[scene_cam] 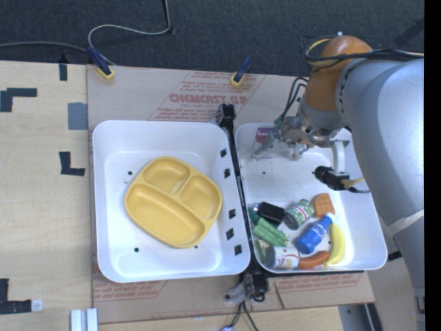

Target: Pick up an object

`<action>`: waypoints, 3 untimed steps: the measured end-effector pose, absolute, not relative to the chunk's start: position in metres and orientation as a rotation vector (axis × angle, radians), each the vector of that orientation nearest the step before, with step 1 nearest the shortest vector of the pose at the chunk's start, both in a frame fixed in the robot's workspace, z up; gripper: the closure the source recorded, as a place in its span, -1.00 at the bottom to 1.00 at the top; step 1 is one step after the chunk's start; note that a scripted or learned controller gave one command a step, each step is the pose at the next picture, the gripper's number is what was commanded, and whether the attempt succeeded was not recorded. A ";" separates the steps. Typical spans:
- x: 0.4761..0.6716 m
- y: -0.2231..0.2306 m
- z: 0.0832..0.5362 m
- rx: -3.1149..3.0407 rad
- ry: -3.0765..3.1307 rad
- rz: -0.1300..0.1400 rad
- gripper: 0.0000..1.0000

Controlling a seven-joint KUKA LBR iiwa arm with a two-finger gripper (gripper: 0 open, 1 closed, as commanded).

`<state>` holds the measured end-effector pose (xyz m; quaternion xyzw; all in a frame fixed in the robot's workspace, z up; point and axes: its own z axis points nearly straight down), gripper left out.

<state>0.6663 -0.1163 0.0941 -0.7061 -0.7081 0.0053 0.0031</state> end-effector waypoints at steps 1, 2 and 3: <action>0.668 -0.094 0.084 -2.220 -2.223 0.002 -1.00; 0.668 -0.101 0.084 -2.221 -2.223 0.003 -1.00; 0.668 -0.099 0.084 -2.221 -2.223 0.003 -1.00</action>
